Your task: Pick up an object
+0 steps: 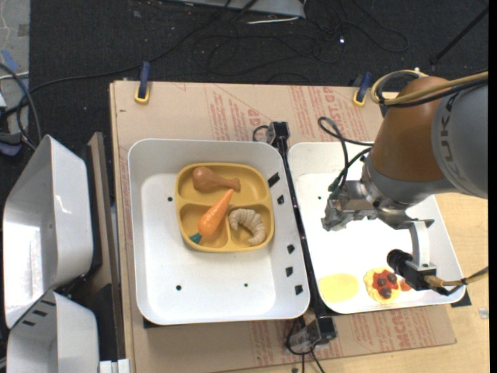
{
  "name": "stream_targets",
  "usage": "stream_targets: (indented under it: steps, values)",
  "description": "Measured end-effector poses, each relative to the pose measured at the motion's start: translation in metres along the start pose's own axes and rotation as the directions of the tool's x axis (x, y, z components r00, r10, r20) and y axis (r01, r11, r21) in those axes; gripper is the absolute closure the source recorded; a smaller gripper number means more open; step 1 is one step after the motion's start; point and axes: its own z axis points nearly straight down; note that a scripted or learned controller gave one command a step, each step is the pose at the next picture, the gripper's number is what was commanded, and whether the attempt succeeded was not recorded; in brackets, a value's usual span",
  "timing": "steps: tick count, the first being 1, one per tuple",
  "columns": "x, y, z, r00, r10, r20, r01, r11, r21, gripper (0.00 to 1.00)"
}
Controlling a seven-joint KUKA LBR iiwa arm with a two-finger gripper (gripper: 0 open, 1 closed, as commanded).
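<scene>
the arm reaches in from the right over the right bin (311,165), its pincer (335,214) hanging low above the bin's bare floor; whether it is apart or together cannot be told. near the bin's front edge lie a flat yellow piece (339,287) and a round red-topped piece (382,284), just beside each other. in the left bin (155,231) a yellow divided plate (185,185) holds a drumstick (214,179), a carrot (215,214) and a pale shrimp (249,224).
</scene>
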Motion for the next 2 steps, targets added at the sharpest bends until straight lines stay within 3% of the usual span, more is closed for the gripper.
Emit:
stream_targets:
  steps: [2]
  values:
    - [0.091,0.047,0.008,1.0,0.001,0.001,-0.001,1.0,0.0,1.0]
